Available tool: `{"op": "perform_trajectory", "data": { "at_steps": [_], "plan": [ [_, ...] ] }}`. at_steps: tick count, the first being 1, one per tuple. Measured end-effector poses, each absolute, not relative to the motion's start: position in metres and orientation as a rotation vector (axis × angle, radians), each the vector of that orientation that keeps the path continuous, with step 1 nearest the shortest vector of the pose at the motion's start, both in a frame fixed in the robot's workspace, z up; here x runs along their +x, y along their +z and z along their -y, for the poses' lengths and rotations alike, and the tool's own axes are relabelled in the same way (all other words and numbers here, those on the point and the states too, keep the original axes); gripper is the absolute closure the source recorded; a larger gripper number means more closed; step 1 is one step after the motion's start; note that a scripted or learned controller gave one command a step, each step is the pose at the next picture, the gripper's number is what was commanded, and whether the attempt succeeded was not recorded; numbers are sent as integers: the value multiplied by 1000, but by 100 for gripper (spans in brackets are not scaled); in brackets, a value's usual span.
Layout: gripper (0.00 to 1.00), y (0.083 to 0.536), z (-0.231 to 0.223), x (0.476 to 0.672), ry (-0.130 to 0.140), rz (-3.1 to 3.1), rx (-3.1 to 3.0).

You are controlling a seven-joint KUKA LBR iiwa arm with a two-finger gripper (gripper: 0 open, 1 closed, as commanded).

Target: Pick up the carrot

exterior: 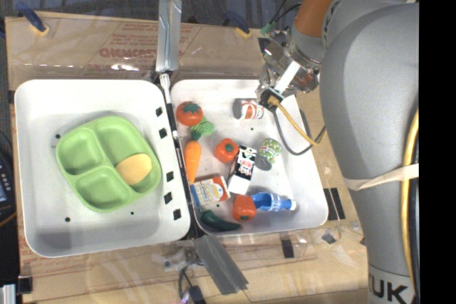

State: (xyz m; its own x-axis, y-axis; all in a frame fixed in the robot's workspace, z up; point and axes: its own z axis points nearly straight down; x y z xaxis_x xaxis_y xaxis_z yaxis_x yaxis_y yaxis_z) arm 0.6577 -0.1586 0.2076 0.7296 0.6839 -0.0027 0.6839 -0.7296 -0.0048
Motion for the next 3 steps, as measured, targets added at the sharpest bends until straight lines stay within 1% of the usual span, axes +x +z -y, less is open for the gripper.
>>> {"op": "perform_trajectory", "data": {
  "at_steps": [1,2,3],
  "plan": [
    [100,218,195,641,4,767,-3045],
    [100,227,192,642,8,784,-3039],
    [100,224,208,641,6,1037,-2961]
  ]
}}
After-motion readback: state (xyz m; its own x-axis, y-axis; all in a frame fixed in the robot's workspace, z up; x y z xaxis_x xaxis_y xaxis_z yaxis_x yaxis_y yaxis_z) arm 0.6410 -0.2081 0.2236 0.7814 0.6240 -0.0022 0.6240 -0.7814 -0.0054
